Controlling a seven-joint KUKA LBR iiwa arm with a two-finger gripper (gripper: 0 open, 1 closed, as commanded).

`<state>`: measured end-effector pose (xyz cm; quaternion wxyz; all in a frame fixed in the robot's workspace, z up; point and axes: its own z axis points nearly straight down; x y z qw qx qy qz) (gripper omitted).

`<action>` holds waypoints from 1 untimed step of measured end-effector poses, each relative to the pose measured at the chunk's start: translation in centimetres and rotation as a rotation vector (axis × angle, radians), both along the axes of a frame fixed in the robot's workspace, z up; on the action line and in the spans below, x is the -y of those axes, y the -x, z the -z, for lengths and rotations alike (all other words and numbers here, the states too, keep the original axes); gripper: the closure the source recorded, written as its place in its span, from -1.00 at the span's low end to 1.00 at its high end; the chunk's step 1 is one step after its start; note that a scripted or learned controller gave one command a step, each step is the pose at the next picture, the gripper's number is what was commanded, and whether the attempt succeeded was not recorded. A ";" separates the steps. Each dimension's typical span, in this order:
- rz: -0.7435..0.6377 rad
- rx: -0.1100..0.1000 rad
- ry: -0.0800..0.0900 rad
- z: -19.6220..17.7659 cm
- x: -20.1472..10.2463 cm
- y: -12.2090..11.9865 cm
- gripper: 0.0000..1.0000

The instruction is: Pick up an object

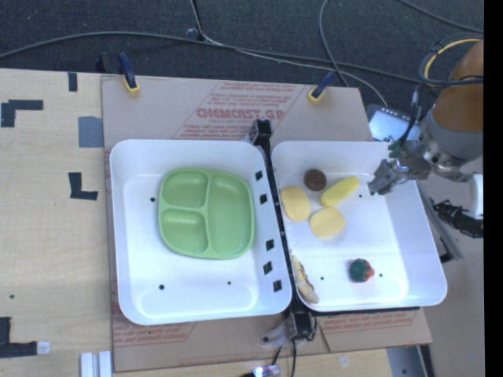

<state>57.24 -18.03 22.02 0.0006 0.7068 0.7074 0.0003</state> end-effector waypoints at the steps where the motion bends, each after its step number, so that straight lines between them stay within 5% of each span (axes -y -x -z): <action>1: -0.006 -0.001 -0.002 -0.6 -6.1 -1.1 1.00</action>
